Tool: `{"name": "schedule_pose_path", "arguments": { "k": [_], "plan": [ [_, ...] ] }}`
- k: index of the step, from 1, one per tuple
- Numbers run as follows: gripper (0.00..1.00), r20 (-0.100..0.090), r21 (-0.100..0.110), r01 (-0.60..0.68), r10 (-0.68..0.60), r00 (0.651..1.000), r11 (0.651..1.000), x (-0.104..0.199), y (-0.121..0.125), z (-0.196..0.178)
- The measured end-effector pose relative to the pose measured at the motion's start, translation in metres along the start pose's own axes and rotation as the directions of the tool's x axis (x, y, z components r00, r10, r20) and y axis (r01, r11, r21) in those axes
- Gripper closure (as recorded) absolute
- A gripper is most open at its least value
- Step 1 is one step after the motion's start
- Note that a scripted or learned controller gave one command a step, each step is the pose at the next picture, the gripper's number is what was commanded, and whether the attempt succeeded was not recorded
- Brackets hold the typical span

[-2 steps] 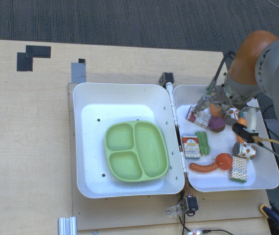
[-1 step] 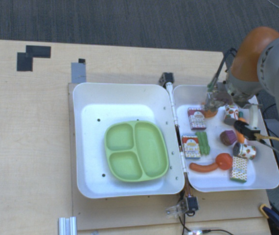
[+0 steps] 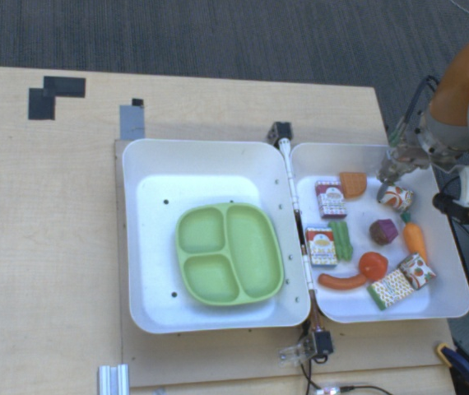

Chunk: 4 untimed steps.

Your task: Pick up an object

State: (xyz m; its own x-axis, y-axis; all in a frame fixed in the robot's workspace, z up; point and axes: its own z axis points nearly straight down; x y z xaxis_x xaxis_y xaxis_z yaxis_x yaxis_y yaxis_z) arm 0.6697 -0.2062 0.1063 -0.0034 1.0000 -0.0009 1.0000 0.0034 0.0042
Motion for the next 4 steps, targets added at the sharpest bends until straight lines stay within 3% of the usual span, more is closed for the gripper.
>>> {"name": "schedule_pose_path", "arguments": {
  "k": [1,2,3,4],
  "plan": [
    [0.0,0.0,0.0,0.001,-0.001,1.0,1.0,0.001,0.0,0.0],
    [0.0,0.0,-0.012,-0.001,0.001,1.0,1.0,0.063,-0.067,0.015],
    [1.0,0.003,-0.019,0.0,0.0,1.0,1.0,0.062,-0.065,0.002],
    [1.0,-0.002,0.0,0.001,-0.001,1.0,1.0,0.146,-0.095,-0.084]
  ]
}}
